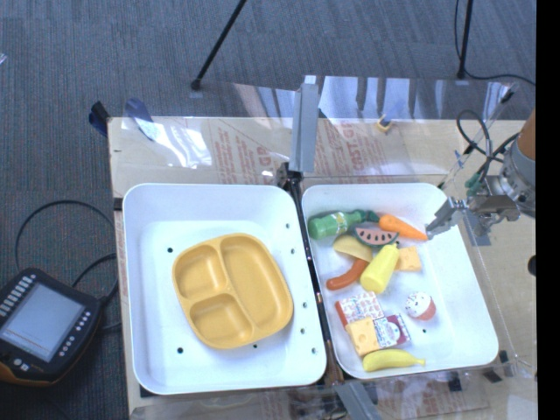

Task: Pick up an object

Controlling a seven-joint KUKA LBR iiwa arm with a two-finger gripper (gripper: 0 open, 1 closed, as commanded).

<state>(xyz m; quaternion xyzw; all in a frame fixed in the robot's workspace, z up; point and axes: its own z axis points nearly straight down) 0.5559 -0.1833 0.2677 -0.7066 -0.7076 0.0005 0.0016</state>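
My gripper [458, 227] hangs over the right bin's [477, 322] far right edge, open, with nothing between its fingers. Its left fingertip is just right of an orange carrot [402, 227]. Toy food fills that bin: a green bottle [332, 224], a watermelon slice [374, 234], a yellow bottle [381, 268], a red sausage [347, 276], an orange cheese block [409, 259], a small red and white egg-like piece [419, 305], small cartons [359, 308] and a banana [392, 360] at the front.
The left bin [149, 234] holds a yellow divided plate [232, 289]. A metal post [304, 129] rises behind the seam between the bins. Cables [477, 147] trail near the arm's wrist. A teach pendant [39, 322] lies on the floor at left.
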